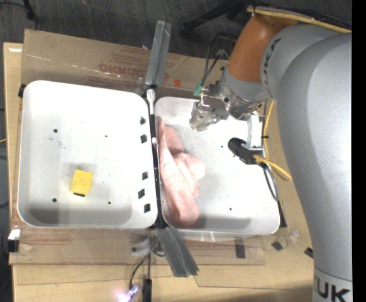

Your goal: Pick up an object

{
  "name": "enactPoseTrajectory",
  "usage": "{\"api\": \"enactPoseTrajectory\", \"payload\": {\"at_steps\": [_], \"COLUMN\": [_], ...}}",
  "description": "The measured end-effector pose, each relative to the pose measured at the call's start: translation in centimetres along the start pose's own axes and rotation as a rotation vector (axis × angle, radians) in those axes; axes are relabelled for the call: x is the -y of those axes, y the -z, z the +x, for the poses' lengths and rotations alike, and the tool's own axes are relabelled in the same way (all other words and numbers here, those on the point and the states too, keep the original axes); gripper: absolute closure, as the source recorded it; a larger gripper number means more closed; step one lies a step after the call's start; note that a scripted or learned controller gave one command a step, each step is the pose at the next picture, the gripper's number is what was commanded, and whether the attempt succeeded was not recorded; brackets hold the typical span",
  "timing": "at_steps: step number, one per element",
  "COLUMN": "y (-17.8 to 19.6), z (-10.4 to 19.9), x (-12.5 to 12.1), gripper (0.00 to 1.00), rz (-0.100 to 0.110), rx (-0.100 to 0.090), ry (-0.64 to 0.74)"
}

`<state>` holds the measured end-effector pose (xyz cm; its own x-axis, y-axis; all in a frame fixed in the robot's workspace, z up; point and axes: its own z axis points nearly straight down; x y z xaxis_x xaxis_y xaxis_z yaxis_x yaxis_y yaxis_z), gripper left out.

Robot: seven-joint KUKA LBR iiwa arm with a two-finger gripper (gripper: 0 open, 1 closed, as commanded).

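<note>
Hovering over the right bin (pixel 258 222), my pincer (pixel 201 119) had an unreadable grip state; soft pink cloth (pixel 178 178) lay rumpled below, a yellow block (pixel 82 182) well apart.

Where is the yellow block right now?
The yellow block lies in the left bin, toward its lower-left area, apart from the pink cloth in the right bin.

A yellow block (pixel 82 182) lies at seven o'clock in the white left bin (pixel 38 106); a pink cloth (pixel 178 175) sits in the white right bin (pixel 246 197). The arm (pixel 309 124) is grey, banded orange.
</note>
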<state>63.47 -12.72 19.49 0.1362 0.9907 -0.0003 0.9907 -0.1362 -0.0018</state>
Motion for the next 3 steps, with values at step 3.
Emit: {"api": "enactPoseTrajectory", "payload": {"at_steps": [3], "y": [-10.3], "z": [0.0], "x": [-2.3], "gripper": [0.0], "rz": [0.003], "rx": [-0.001], "ry": [0.172]}}
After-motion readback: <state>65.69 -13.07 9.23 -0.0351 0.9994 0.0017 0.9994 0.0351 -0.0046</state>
